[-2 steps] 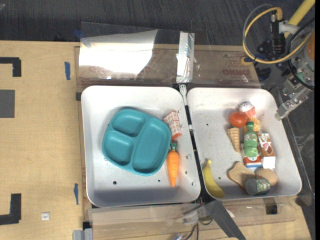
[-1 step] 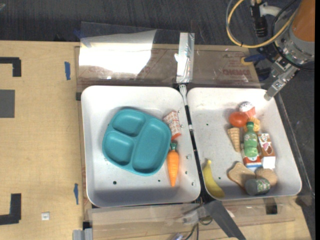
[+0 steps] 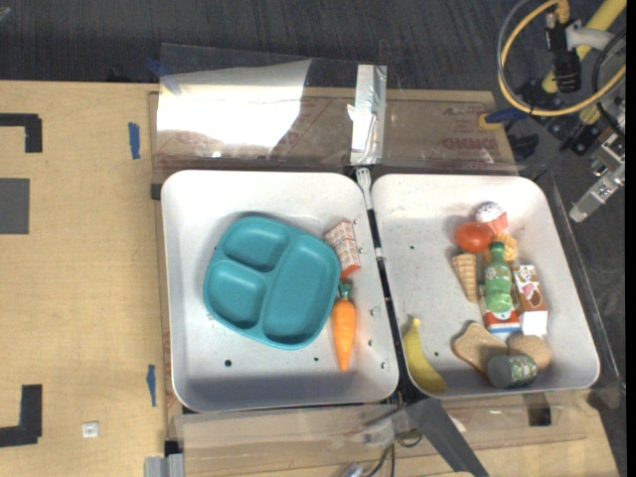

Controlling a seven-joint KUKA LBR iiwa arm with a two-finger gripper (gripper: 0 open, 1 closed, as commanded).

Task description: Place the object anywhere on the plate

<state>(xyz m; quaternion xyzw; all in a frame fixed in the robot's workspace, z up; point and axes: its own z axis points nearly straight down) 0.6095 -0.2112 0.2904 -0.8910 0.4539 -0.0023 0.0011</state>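
We see a teal divided plate [image 3: 270, 279] in the left bin [image 3: 189, 361]; at its 4 o'clock lies a toy carrot [image 3: 343, 332], apparently touching its rim.

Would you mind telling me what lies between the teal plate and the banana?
In the camera view, the toy carrot lies between the teal plate and the banana, then the bins' adjoining rims.

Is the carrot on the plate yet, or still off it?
Off it. The carrot lies on the left bin's floor beside the teal plate's right edge, leafy end toward the small carton.
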